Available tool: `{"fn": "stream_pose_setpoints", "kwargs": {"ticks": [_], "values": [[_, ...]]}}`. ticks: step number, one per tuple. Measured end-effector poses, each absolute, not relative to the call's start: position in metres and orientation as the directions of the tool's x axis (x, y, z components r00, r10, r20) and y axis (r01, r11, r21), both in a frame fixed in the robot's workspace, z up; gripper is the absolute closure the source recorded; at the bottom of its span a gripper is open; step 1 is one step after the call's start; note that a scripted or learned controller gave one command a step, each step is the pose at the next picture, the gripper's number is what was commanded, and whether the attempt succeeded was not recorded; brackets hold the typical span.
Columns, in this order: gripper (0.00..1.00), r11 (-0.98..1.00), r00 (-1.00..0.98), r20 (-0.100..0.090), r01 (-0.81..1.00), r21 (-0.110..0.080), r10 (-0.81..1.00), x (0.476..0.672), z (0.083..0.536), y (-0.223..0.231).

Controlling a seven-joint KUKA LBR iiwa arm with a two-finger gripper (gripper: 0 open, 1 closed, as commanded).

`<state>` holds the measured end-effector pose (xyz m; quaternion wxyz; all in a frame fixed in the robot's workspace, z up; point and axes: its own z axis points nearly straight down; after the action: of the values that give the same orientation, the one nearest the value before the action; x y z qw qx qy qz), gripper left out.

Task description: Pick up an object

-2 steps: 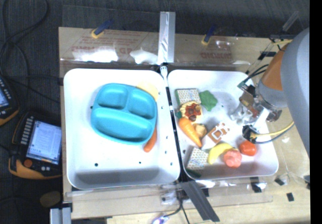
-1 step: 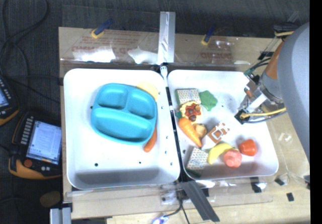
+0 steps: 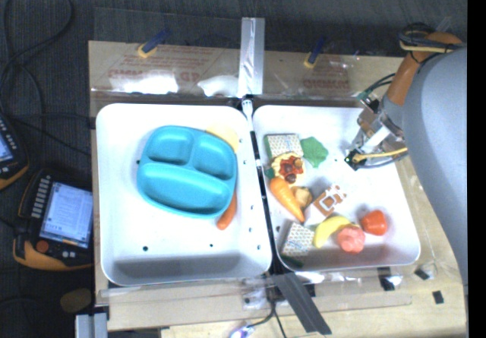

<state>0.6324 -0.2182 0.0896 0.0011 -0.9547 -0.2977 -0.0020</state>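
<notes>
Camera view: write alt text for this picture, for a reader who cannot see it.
A grey arm reaches in from the right, its gripper above the far corner of the right bin, which holds toy foods, among them a carrot, banana and tomato. The left bin holds a blue divided tray.

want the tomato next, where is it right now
Camera view: the tomato lies in the right bin, toward its lower right corner, beside the pink fruit.
</notes>
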Motion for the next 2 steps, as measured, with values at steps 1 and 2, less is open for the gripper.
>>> {"fn": "stream_pose_setpoints", "kwargs": {"ticks": [1, 2], "values": [[1.0, -0.953, 0.953, 0.006, 0.304, -0.002, 0.304, 0.591, 0.092, -0.219], [1.0, -0.789, 0.789, -0.005, 0.615, 0.0, 0.615, 0.639, 0.109, -0.222]]}}
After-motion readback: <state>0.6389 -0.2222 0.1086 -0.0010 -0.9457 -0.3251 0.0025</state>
